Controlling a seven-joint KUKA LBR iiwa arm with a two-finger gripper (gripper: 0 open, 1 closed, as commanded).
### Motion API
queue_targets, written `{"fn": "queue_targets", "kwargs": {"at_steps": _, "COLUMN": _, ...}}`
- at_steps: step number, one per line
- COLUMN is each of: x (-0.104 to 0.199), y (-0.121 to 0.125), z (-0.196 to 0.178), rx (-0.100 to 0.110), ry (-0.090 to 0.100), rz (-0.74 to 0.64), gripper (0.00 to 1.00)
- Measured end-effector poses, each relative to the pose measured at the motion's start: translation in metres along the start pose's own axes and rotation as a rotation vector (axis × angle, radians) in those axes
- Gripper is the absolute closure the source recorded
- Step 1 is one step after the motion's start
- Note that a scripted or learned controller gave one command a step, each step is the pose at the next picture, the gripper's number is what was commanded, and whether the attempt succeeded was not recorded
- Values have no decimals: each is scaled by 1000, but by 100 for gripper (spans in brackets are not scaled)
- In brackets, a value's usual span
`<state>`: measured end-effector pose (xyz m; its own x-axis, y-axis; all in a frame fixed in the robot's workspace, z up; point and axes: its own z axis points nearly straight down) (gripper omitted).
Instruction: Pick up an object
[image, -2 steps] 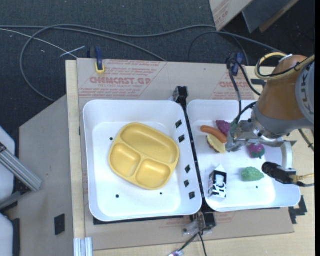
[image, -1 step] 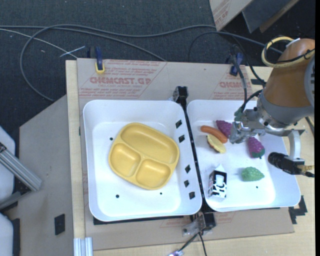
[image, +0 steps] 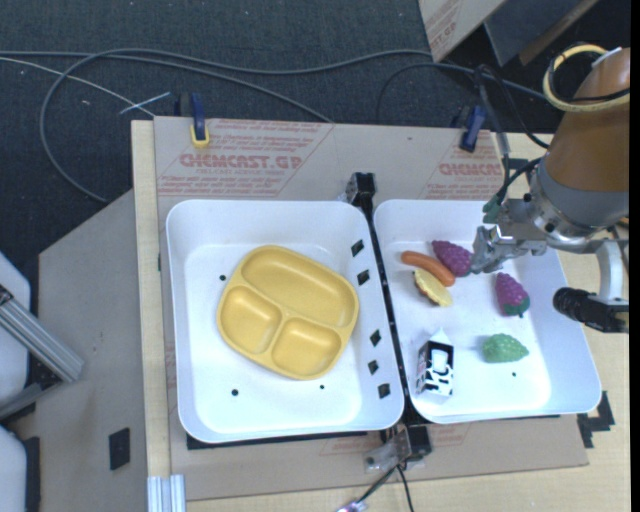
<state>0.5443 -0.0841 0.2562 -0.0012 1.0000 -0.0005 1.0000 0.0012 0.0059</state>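
A: Bench item 1: 2 white bins; the left bin (image: 190, 300) is holding a yellow tray (image: 288, 311).

B: And the right bin (image: 570, 380)?

A: 2 purple grape bunches, nearest (image: 452, 256). My gripper (image: 487, 250) is hovering beside it, approaching; whether it is gripping anything, I cannot tell. Next I am needing a centred descent. My arm (image: 585, 150) is reaching in from the right.

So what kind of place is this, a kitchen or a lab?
Most likely a robotics lab bench: a robot arm reaches over two white bins, toy food lies in one, and loose cables trail over the floor.
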Motion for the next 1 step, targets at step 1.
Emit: {"fn": "queue_targets", "kwargs": {"at_steps": 1, "x": 60, "y": -2, "z": 14, "rx": 9, "ry": 3, "rz": -5, "gripper": 100}}
